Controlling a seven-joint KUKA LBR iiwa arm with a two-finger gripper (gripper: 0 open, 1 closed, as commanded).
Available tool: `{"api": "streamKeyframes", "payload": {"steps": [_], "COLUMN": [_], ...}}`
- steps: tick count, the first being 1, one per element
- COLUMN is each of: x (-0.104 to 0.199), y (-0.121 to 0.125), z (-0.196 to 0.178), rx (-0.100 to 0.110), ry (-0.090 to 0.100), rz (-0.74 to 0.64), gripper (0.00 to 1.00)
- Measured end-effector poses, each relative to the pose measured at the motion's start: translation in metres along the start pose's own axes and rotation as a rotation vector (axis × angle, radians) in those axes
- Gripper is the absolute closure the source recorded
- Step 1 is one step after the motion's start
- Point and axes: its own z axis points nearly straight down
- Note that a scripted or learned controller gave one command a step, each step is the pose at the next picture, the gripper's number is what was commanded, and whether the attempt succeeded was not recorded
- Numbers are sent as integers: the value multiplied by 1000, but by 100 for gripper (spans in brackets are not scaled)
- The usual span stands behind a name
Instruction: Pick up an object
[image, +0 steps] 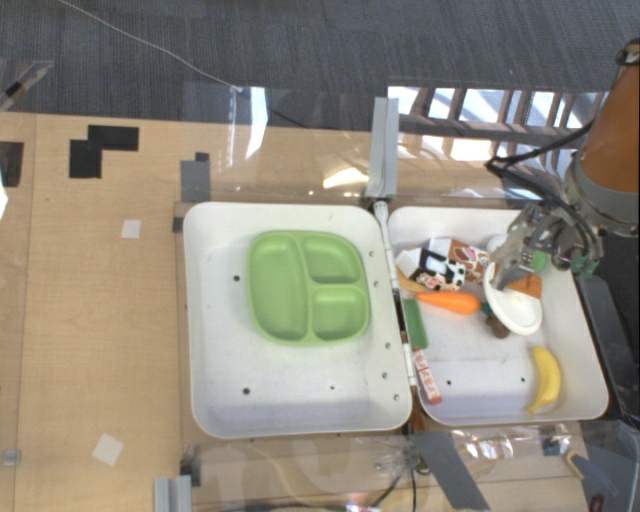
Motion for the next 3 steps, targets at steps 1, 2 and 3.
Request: {"api": "streamKeyframes", "payload": {"steps": [1, 2, 3], "x": [-3, 53, 22], "y": [2, -16, 65], "z": [-12, 17, 22], "rx": [-3, 9, 6], "ry": [-11, 19, 19], "rz": [-6, 332, 395], "gripper": [100, 100, 100]}}
